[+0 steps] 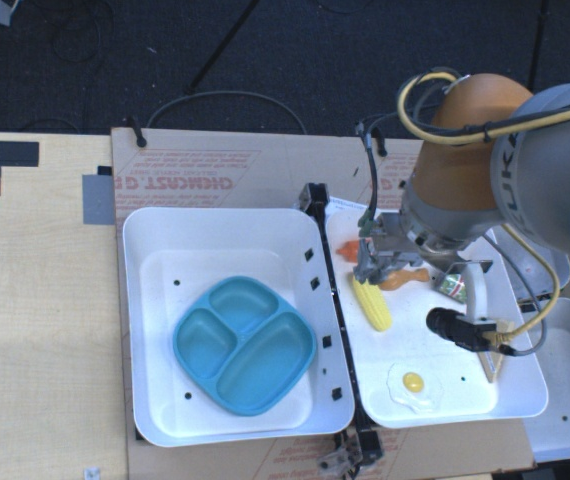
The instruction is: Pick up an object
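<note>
While the pincer (369, 266) hangs in the right bin (525, 393) just above the corn cob (372, 303), can't tell its state; blue tray (244, 343) sits in left bin (145, 268)

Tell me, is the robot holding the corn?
It cannot be told. The gripper sits right above the top end of the corn, but a hold isn't visible.

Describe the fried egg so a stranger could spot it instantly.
Start at the right-hand white bin. Along its near edge lies the fried egg, flat and white with a round yellow yolk. Unlike the ridged yellow corn cob farther up, it is a thin white patch.
</note>
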Controlling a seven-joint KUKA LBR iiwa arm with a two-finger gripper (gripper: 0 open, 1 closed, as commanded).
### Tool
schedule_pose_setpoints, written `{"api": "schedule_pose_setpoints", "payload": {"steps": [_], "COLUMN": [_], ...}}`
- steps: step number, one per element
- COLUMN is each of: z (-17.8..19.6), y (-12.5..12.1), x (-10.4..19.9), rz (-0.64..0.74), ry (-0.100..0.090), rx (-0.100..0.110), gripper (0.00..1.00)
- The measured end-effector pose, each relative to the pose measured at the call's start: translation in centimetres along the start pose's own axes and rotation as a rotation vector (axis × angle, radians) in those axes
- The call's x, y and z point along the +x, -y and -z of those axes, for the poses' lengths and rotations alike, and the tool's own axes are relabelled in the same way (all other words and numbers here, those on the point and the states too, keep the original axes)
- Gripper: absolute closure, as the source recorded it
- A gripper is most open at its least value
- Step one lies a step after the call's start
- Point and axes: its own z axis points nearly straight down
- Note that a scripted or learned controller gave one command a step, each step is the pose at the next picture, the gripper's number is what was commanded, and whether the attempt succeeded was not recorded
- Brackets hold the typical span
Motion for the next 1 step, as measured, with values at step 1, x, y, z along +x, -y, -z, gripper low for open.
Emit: {"api": "schedule_pose_setpoints", "payload": {"steps": [1], "z": [-1.15], "y": [-1.25], "x": [4.61], "rz": [-0.002], "ry": [0.002], "rx": [0.001], "gripper": [1.00]}}
